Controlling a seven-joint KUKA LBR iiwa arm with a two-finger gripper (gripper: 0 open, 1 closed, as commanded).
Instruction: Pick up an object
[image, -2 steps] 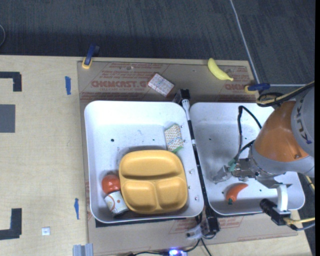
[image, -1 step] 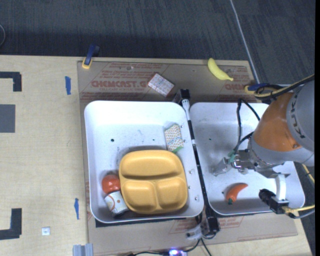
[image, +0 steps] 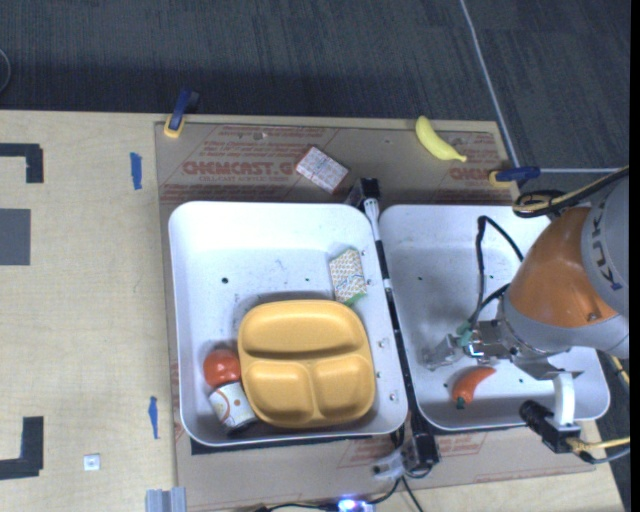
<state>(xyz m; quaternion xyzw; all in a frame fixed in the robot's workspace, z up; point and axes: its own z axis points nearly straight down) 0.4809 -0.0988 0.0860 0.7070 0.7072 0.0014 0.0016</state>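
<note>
My gripper (image: 447, 351) is low inside the right bin (image: 420, 250), near its middle, reaching in from the right under the arm's orange band (image: 565, 280). A small orange, carrot-like object (image: 472, 383) with a green end lies on the bin floor just below and to the right of the gripper, close to it. I see nothing held in the gripper. The left bin (image: 200, 260) holds a yellow divided tray (image: 305, 360), a red-orange piece (image: 221, 366), a small orange and white object (image: 233, 404) and a patterned packet (image: 347, 273).
Behind the bins, a yellow banana (image: 438, 140) and a small patterned card (image: 320, 168) lie on the cardboard. Blue clamps (image: 180, 108) sit at the cardboard's corners. Black cables (image: 487, 260) hang from the arm over the right bin.
</note>
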